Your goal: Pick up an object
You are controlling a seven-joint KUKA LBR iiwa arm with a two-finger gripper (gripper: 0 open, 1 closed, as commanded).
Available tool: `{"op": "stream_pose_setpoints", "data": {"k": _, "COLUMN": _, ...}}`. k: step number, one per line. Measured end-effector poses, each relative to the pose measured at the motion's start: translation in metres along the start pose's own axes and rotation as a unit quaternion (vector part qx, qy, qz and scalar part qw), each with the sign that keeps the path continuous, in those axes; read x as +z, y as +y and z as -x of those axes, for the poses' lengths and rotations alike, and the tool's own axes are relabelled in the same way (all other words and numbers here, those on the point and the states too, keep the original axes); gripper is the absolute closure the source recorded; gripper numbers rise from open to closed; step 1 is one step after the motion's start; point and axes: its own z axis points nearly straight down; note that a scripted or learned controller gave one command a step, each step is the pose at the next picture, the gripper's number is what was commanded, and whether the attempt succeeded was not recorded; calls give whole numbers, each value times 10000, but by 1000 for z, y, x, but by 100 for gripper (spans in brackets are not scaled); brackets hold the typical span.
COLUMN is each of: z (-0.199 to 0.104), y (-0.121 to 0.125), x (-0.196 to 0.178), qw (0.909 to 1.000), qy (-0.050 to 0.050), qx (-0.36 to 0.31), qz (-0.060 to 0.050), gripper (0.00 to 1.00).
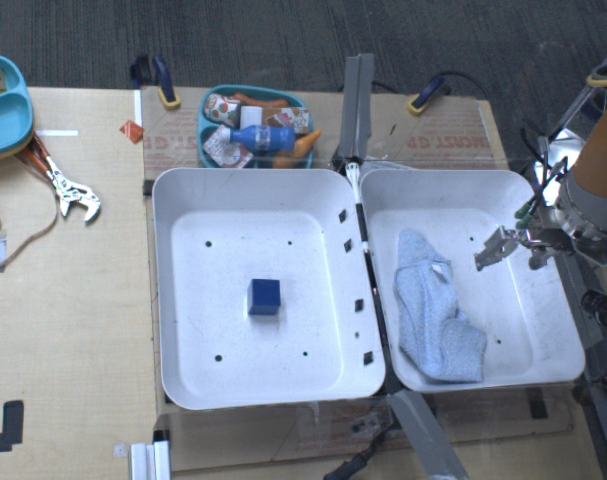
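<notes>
Two white bins (169, 268) share the bench; the tool (495, 249) hovers over the right bin, holding nothing (fingers' spread unclear), beside a crumpled blue cloth (433, 313); approach step; next, descend onto it.

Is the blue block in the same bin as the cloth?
No, the blue block sits in the left bin; the cloth lies in the right bin.
</notes>
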Motion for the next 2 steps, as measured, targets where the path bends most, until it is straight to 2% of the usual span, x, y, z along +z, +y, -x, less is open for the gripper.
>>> {"op": "stream_pose_setpoints", "data": {"k": 1, "z": -37, "y": 53, "x": -33, "qw": 9993, "qy": -5, "qx": 384, "qz": 8, "gripper": 0}}
{"op": "stream_pose_setpoints", "data": {"k": 2, "z": -22, "y": 6, "x": -33, "qw": 9902, "qy": -2, "qx": 1399, "qz": -4, "gripper": 0}}
